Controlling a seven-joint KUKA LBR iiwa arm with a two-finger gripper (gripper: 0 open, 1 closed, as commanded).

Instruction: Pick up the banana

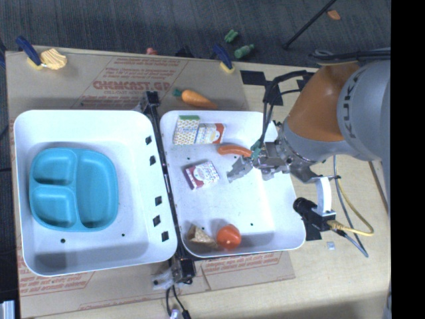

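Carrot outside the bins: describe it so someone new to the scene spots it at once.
Start at the right white bin and look just past its far rim, onto the brown cardboard. The carrot lies there near the bin's left corner, orange with a green end. Unlike the orange-red piece close by, it sits outside the bin.

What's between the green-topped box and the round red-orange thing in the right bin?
A small red-and-white packet lies between them, as seen in the camera view.
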